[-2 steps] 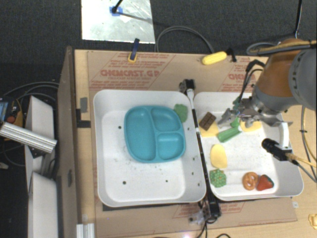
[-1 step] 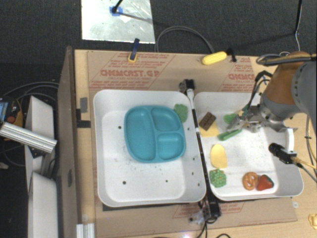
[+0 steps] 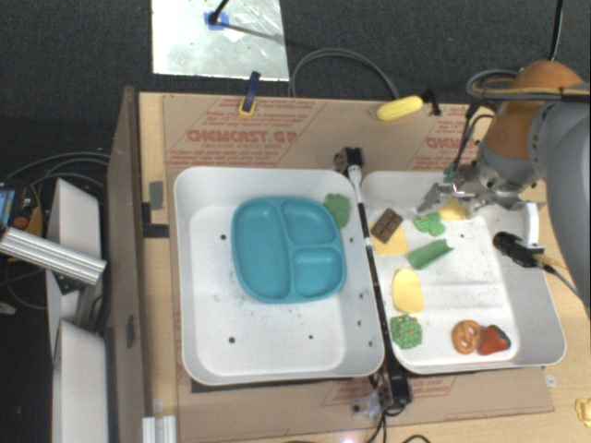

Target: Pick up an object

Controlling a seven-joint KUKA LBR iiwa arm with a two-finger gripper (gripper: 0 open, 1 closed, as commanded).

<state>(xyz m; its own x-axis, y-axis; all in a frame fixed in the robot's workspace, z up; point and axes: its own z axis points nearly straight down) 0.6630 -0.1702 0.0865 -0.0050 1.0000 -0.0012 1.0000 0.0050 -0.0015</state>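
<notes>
The bench [image 3: 277, 123] carries 2 shallow white bins side by side. The left bin [image 3: 208, 340] holds 1 blue divided plate [image 3: 286, 249] with 3 compartments, and 1 green leafy toy [image 3: 338, 209] lies just beside the plate's upper right corner, against the bin's right wall.

The right bin [image 3: 526, 330] holds the small toy foods, 9 that I can count. 1 brown chocolate bar [image 3: 386, 223] rests tilted on 1 yellow cheese slice [image 3: 391, 241] near the dividing wall. 1 green broccoli-like piece [image 3: 428, 223] sits just above 1 long green vegetable [image 3: 428, 253], which lies at a slant. 1 pale yellow piece [image 3: 452, 212] lies close under the gripper. Lower down are 1 yellow lemon-like piece [image 3: 407, 291], 1 bumpy green piece [image 3: 405, 331], 1 orange pretzel [image 3: 466, 336] and 1 red strawberry [image 3: 494, 340], the last 2 touching.

The grey arm [image 3: 554, 137] reaches in from the right, and the gripper [image 3: 447, 195] hangs low over the upper part of the right bin, near the broccoli-like piece and the pale yellow piece. I cannot tell how it stands, and nothing is seen held in it.

Outside the bins, 1 yellow banana [image 3: 400, 109] lies on the bench near its far edge
</notes>
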